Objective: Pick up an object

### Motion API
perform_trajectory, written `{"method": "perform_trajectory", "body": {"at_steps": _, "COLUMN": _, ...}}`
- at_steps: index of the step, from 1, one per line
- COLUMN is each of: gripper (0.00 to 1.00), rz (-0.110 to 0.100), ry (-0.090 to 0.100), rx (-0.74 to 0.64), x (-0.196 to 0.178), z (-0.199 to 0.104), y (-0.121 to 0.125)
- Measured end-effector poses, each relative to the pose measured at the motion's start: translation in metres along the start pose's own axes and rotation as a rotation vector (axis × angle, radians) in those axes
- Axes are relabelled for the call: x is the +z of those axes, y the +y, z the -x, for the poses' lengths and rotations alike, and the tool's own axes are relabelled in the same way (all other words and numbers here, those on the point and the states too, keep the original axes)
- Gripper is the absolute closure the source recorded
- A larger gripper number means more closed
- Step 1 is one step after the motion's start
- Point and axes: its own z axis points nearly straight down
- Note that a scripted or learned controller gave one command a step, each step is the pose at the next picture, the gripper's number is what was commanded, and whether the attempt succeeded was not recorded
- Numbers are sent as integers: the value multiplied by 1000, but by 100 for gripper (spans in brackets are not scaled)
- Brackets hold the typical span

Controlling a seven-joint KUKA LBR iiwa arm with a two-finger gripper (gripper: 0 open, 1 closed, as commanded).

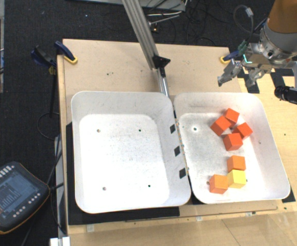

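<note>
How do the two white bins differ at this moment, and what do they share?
The right bin holds a handful of small blocks, mostly orange with one yellow block; the left bin shows just its speckled floor. The gripper hangs above the far edge of the right bin, well away from the left bin. Both are shallow, white, rounded at the corners, and sit side by side, meeting along the middle seam.

No words or numbers can be read here. The pendant (7, 198) at the bottom left has a screen with lines on it, but they are too small and blurry to make out. The bins (120, 150), blocks (233, 140) and surface (112, 68) carry no labels.
</note>
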Motion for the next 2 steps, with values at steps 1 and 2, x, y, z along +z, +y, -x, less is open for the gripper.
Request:
{"method": "perform_trajectory", "body": {"at_steps": 1, "gripper": 0, "rz": 5, "ry": -2, "rx": -2, "x": -3, "z": 0, "y": 1}}
{"method": "perform_trajectory", "body": {"at_steps": 2, "gripper": 0, "rz": 0, "ry": -1, "rx": -2, "x": 41, "z": -5, "y": 0}}
